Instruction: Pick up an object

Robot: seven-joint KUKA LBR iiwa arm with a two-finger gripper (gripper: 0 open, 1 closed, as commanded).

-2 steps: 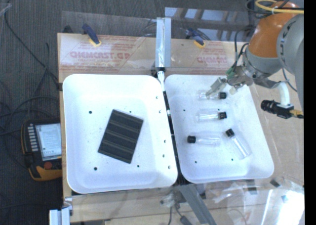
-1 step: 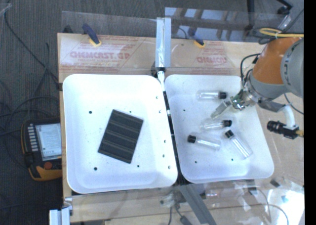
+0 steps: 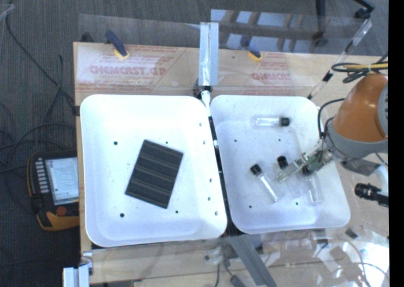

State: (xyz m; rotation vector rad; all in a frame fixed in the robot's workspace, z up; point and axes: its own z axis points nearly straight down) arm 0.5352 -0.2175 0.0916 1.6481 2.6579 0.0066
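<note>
The end effector hangs low over the right shallow white bin, among small clear glass vials with black caps; whether it grips anything I cannot tell. The step looks like closing in for a grasp. Next needs alignment over one vial. I count about four vials. One dark ribbed rectangular panel lies in the left white bin.

Faint red print across the clear sheet behind the bins at the upper left, too blurred to read; similar red print at upper right.
</note>
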